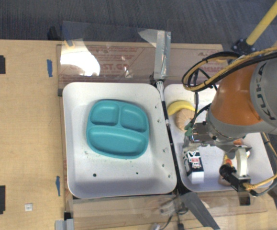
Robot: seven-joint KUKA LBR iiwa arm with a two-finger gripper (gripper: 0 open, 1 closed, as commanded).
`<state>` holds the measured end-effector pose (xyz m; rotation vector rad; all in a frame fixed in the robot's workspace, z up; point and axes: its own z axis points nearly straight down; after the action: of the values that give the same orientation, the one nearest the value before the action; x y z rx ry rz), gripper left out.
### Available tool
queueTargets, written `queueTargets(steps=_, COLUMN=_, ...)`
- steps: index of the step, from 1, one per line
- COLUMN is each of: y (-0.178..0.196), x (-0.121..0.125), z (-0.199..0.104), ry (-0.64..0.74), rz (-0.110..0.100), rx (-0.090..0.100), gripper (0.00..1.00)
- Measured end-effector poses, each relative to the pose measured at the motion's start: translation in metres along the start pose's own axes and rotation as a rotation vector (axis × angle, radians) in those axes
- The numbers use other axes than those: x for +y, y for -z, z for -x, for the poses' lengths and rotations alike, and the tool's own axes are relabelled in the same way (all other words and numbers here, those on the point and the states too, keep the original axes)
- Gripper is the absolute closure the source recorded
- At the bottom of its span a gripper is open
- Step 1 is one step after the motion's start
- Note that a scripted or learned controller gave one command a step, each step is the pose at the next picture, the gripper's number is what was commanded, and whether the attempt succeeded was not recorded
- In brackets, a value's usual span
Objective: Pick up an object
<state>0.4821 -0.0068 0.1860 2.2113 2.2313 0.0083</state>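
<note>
Setting: a wooden bench (18,128) seen from above at a slant, bearing two shallow white bins side by side.
Left bin: the left bin (76,143) holds a teal divided plate (117,128), lying flat near the bin's middle, with two small compartments on its far side and one long compartment on its near side.
Right bin: the right bin (262,152) sits just beside the left one; much of it is covered by the arm.
Arm: the grey arm (267,95) with its orange band (234,99) reaches in from the right and hangs over the right bin, black and yellow cables looping above it.
Gripper: the gripper (194,164) points down at the left, near part of the right bin; whether it is wide, narrow or gripping anything cannot be told from this angle.
Objects in right bin: a yellow banana (179,108) lies at the far left of the bin, with a tan rounded object (181,122) touching it on the near side; both are partly hidden by the arm.
Behind the bins: a sheet of clear plastic (109,56) stands along the far edge.
</note>
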Motion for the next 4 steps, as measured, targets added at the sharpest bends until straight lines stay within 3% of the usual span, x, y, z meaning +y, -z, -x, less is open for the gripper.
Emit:
queueTargets(steps=1, y=-0.002, x=-0.004, z=0.045, ry=-0.012, rz=-0.005, rx=-0.005, gripper=1.0)
queueTargets(steps=2, y=-0.003, x=0.005, z=-0.074, ry=0.0, rz=-0.005, rx=-0.001, gripper=1.0)
queueTargets(steps=3, y=0.17, x=0.0, z=-0.002, ry=-0.01, rz=0.006, rx=-0.003, gripper=1.0)
queueTargets(steps=4, y=0.179, x=0.047, z=-0.101, ry=0.002, rz=-0.004, rx=-0.003, gripper=1.0)
